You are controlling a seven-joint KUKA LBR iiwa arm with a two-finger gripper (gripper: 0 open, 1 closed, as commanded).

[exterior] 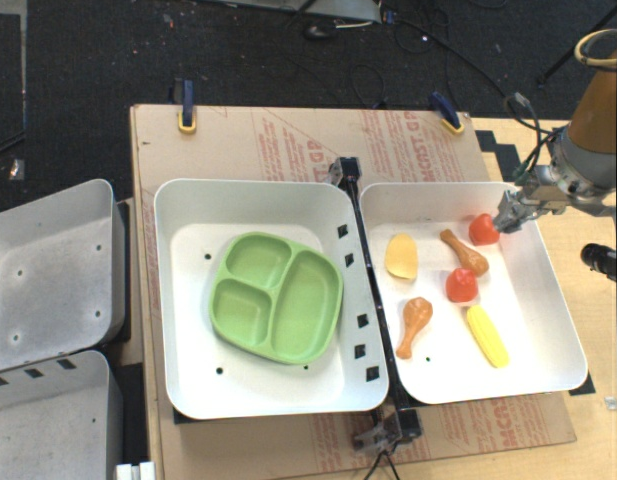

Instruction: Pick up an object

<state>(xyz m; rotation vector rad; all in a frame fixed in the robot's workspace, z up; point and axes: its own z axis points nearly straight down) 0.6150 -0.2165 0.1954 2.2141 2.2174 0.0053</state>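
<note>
nearest the camera in the right bin [563, 368] lies a yellow corn piece [487, 335], long axis running down and to the right, with an orange drumstick [414, 326] to its left. just beyond sit a red tomato [461, 286], a pale yellow slice [402, 256] and a second drumstick [464, 252]. farthest back, by the bin's right wall, a second red tomato [483, 230] sits touching or just beside the gripper [512, 215], on its left side. whether the fingers are spread or closed, or have the tomato between them, cannot be told here. that tomato looks the likely target: round, so no axis to align with. the left bin [178, 268] holds a green divided plate [276, 296]. both bins rest on a cardboard-covered bench [248, 138], dark floor and cables beyond.
</note>
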